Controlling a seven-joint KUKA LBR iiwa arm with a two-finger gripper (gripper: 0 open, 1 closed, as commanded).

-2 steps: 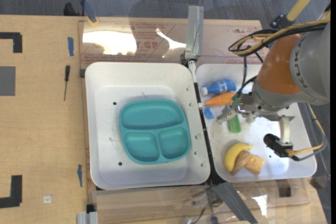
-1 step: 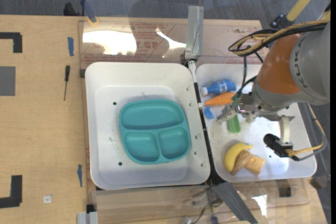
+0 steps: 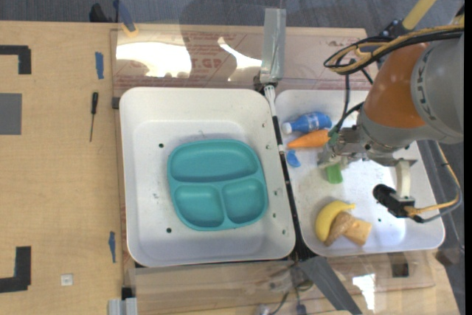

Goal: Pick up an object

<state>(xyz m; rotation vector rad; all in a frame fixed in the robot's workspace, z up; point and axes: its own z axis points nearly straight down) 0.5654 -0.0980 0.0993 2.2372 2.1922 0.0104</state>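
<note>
Desk (image 3: 51,181): pale wood, carrying two shallow white bins side by side

Left bin (image 3: 136,181):
- one teal plate (image 3: 217,184) with three compartments, lying flat near the middle, clear of the bin walls

Right bin (image 3: 310,199):
- blue bottle (image 3: 308,122), on its side in the far left part of the bin
- carrot (image 3: 310,139), orange, lying just on the near side of the bottle and roughly parallel to it, its thick end toward the tool
- small blue piece (image 3: 293,159), by the wall between the two bins, just on the near side of the carrot
- small green piece (image 3: 334,173), close under the tool; contact between the two cannot be told
- banana (image 3: 329,219), yellow, in the near part of the bin
- tan lump (image 3: 352,232), touching the banana on its right side

Arm (image 3: 402,96): grey with an orange band, reaching in from the right over the right bin

Tool (image 3: 338,153): low over the left half of the right bin, between the carrot and the small green piece; whether it is spread or pressed together cannot be told, and nothing is seen pinched in it

Elsewhere on the desk:
- a thin dark screwdriver (image 3: 93,114), left of the left bin and well apart from it
</note>
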